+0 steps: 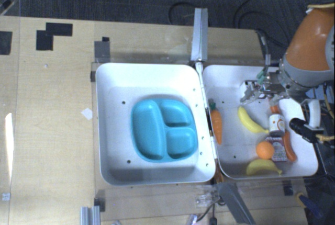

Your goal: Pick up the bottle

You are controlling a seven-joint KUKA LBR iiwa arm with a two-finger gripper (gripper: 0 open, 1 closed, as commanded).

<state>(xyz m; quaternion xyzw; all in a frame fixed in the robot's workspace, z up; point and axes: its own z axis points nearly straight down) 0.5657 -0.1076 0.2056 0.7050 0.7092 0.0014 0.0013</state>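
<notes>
Your view looks down on the bench (52,130), which carries two shallow white bins side by side. The left bin (112,114) holds a blue divided tray (163,128), lying flat near its middle with three compartments facing up.

The right bin (230,156) holds the loose items. Note the carrot (216,125) lying lengthwise just beside the bin's left wall. A yellow banana (250,120) lies near the centre, and a second banana (263,167) rests against the near rim. An orange (265,150) sits just above that second banana, touching or nearly touching it.

The bottle (277,123), small and white with an orange cap and a label, lies in the right part of the right bin, just right of the upper banana and just above the orange. A red-orange packet (286,148) lies directly below it, towards the near rim.

The arm (314,46) enters from your right, its orange band prominent above the wrist. The gripper (256,90) hangs over the far part of the right bin, above and slightly left of the bottle and apart from it. Nothing lies between its fingers; you cannot tell from this angle how far apart they stand.
</notes>
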